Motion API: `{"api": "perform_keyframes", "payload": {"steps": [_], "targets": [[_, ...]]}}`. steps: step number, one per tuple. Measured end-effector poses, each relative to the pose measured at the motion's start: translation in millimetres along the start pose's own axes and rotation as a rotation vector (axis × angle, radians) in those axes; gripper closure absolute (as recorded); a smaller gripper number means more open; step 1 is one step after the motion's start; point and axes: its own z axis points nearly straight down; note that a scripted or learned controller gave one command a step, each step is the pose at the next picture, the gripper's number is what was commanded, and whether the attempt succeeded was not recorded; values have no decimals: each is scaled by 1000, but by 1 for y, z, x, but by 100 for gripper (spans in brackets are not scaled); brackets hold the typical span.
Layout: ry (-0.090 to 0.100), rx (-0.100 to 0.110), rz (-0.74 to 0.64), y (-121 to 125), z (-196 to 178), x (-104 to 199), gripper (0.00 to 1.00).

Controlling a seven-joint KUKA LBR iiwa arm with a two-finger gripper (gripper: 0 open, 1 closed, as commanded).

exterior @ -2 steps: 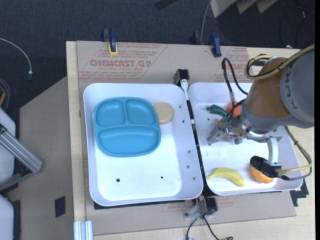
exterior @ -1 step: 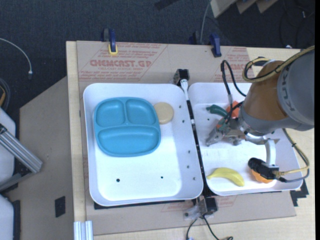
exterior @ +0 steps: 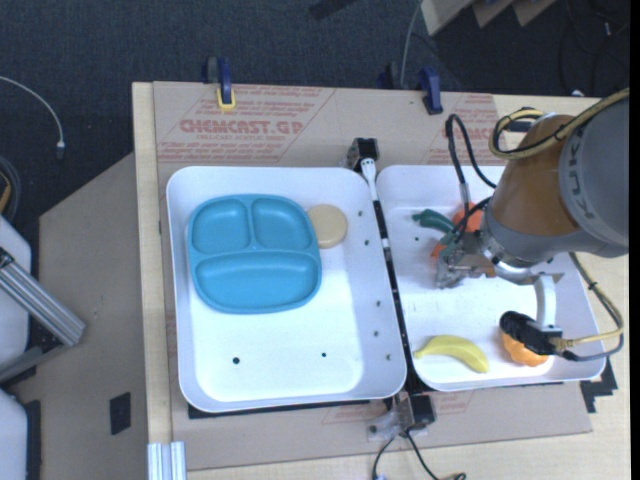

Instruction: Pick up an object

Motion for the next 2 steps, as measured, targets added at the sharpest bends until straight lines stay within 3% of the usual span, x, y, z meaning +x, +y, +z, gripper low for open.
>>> {"api": "perform_keyframes", "payload": {"steps": [2], "targets": [[-2,-9,-3,-3,-108,1,100]]}}
